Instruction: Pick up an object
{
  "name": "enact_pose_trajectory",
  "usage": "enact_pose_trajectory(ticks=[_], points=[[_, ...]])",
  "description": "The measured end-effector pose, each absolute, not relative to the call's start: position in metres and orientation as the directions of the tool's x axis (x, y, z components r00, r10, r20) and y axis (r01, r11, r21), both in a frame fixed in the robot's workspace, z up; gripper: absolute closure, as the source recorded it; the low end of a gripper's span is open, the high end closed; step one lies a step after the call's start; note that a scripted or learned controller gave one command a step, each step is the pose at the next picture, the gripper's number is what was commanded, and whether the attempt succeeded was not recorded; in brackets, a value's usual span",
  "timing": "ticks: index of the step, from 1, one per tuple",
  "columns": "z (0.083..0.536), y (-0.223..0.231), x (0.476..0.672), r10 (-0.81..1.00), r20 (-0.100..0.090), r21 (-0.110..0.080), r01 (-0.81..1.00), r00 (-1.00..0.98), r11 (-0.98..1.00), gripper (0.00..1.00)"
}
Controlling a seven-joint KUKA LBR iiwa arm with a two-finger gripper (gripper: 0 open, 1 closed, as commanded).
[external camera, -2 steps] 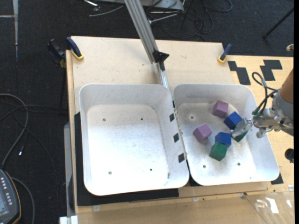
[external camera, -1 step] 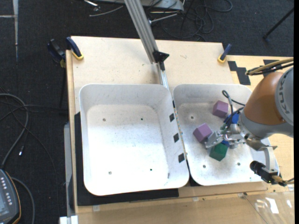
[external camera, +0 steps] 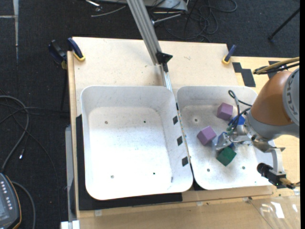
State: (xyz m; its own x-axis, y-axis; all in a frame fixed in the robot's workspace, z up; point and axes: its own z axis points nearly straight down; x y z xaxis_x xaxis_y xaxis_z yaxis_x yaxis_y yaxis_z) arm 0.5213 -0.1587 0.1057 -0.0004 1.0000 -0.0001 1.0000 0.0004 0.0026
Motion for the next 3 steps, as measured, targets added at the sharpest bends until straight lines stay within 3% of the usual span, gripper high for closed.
enact_pose_trajectory(ticks=[1,2,3], points=[[0.199,-0.09,0.491,1.0,0.002,0.006,1.0,-0.008,0.008,1.0],[0.195,-0.093,0.49,1.0,0.0,0.001,1.0,-0.001,0.001,0.0],[0.093,-0.109,0.584,1.0,-0.002,0.004,1.0,-0.004,0.004,0.0]])
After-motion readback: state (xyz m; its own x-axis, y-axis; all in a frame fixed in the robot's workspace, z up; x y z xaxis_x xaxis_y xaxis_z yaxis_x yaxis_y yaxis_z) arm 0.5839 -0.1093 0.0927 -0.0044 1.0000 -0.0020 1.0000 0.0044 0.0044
